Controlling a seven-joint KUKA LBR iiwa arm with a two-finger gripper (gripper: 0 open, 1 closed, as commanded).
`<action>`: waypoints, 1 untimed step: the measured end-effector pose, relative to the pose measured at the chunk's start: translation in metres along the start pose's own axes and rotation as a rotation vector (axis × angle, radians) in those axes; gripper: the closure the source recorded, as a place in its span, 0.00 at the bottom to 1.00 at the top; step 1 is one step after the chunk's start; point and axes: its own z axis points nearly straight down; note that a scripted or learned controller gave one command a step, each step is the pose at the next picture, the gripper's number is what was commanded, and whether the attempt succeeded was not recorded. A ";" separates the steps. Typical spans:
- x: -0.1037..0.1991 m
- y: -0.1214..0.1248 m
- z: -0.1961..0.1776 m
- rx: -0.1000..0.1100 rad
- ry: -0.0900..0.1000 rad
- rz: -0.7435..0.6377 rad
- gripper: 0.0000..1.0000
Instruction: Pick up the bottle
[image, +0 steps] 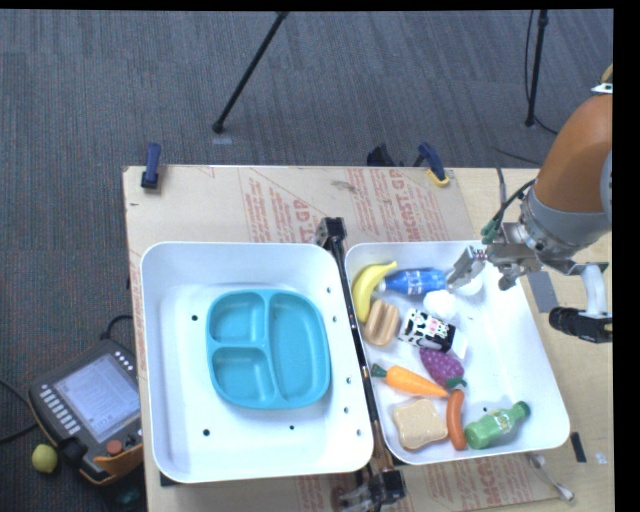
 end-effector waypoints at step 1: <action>0.000 0.000 -0.010 0.000 0.001 -0.002 1.00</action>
